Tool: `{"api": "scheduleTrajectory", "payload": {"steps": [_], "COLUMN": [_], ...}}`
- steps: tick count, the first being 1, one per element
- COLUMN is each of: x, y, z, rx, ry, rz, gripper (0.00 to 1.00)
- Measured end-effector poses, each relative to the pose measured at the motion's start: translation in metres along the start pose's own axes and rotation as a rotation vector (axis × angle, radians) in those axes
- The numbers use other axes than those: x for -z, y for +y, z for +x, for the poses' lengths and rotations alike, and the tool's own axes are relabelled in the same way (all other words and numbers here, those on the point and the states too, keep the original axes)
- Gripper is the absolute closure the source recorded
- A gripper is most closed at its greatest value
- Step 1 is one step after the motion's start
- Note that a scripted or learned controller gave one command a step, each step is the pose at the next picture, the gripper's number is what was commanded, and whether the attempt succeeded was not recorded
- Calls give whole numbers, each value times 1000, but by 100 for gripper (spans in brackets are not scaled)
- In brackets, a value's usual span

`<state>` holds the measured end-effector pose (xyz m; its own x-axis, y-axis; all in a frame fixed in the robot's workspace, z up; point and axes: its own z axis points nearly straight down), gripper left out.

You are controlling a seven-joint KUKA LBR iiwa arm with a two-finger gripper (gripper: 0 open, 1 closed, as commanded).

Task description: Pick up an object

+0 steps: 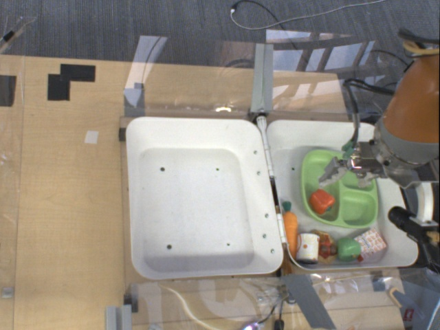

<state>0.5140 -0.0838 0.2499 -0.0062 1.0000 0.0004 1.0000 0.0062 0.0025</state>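
Note:
In the right bin (289, 139) lies a light green divided tray (357, 208) with a red-orange toy (322, 201) in its left compartment. Along the bin's front edge are an orange carrot (291, 229), a small white can (309, 246), a green piece (349, 247) and a checkered packet (372, 240). My gripper (347, 175) hangs over the back part of the green tray, above and to the right of the red-orange toy. Its fingers (329, 172) are spread open and there is nothing between them.
The left bin (192, 198) sits beside the right one, with a raised rim (269, 184) between them. My arm's orange band (416, 105) and grey wrist cover the right bin's far right side. Black cables (350, 102) run near the wrist.

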Motion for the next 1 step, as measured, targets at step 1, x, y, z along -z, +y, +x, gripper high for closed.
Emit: {"api": "scheduleTrajectory", "payload": {"steps": [1], "x": [-69], "y": [51], "z": [-53], "rx": [-145], "ry": [0], "rz": [0], "gripper": [0]}}
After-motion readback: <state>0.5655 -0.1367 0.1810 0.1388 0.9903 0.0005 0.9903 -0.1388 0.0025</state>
